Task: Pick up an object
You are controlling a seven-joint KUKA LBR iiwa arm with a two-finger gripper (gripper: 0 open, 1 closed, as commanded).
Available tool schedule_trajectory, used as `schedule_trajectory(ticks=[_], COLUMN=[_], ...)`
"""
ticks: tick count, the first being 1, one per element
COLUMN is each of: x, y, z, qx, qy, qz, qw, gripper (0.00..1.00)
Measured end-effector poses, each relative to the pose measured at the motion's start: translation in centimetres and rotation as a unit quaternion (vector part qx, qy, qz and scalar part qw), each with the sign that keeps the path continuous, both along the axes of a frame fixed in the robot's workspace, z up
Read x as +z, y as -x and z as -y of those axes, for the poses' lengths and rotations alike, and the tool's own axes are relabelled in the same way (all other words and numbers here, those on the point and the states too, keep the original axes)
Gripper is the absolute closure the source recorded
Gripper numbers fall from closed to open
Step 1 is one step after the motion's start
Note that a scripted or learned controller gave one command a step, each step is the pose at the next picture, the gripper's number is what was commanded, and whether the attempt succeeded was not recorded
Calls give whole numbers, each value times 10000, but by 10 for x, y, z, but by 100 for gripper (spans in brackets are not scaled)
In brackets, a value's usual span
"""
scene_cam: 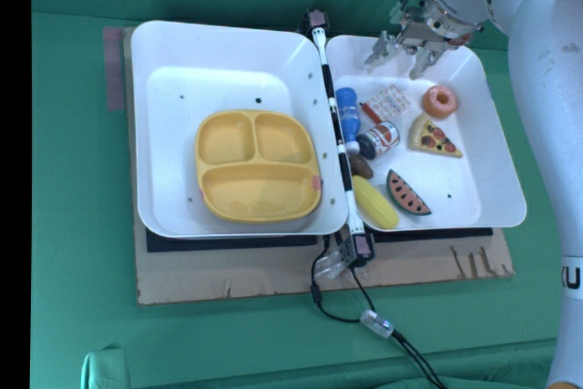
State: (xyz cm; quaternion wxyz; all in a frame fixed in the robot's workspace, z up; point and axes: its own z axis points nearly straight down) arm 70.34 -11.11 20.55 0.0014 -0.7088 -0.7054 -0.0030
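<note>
My gripper (401,60) hangs over the back edge of the right bin (492,187), its fingers spread open with nothing between them. Below it in that bin lie a donut (440,100), a pizza slice (434,137), a small can (382,138), a blue bottle (347,111), a white card with red print (389,97), a watermelon slice (406,193), a corn cob (374,201) and a small brown item (361,166). The donut is the nearest thing, just front-right of the fingers.
The left bin (173,68) holds a yellow divided plate (258,165). A black-and-white striped bar (332,105) runs between the bins. Cables (364,310) trail off the cardboard base at the front onto the green bench.
</note>
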Motion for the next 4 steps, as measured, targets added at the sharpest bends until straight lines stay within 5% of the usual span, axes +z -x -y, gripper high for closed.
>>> schedule_trajectory(ticks=[3,4], x=[-18,0], y=[3,0], z=[-10,-15], qx=[0,-9], qy=[69,1], qz=[-35,2], qw=[10000,10000], gripper=[0,100])
